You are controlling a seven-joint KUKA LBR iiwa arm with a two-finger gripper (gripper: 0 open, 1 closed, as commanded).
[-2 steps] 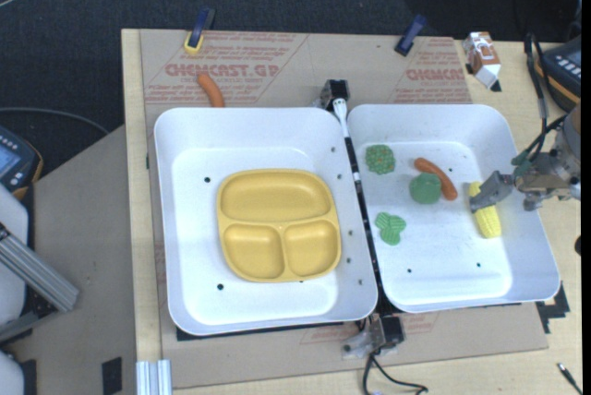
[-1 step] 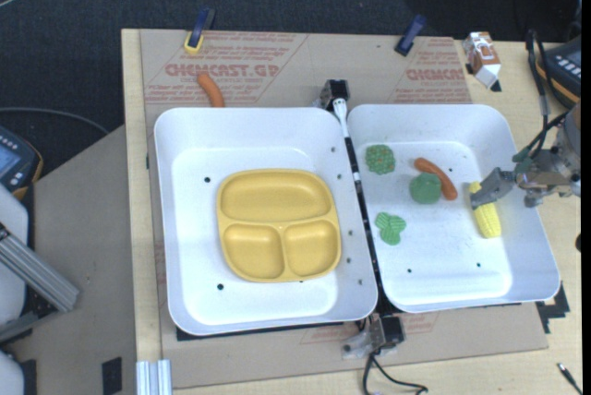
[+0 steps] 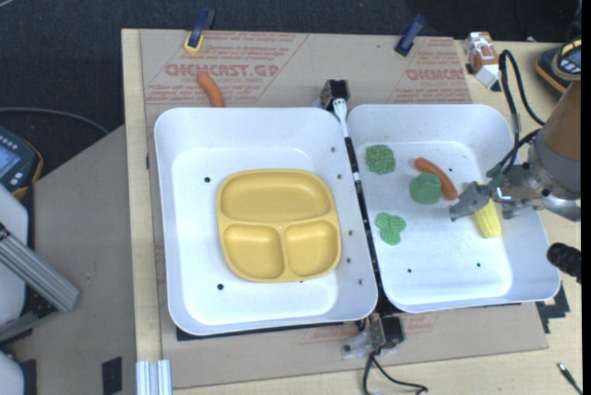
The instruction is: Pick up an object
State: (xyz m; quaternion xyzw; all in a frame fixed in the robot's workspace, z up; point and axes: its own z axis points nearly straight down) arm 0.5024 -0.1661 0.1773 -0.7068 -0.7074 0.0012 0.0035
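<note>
The right bin (image 3: 443,278) holds several toy foods: a green leafy piece (image 3: 379,159), a round green piece (image 3: 426,189), an orange sausage-like piece (image 3: 436,176), a small green piece (image 3: 391,227) and a yellow corn piece (image 3: 488,221). My gripper (image 3: 478,203) is low at the bin's right side, directly over the yellow corn piece and touching or nearly touching its top end. I cannot make out whether the corn is held. The round green piece lies just left of the gripper.
The left bin (image 3: 185,199) holds a yellow divided plate (image 3: 277,224). An orange sausage (image 3: 211,89) lies on the cardboard behind the left bin. Blue clamps (image 3: 199,30) (image 3: 410,34) sit at the board's far edge. A cable (image 3: 513,93) runs near the arm.
</note>
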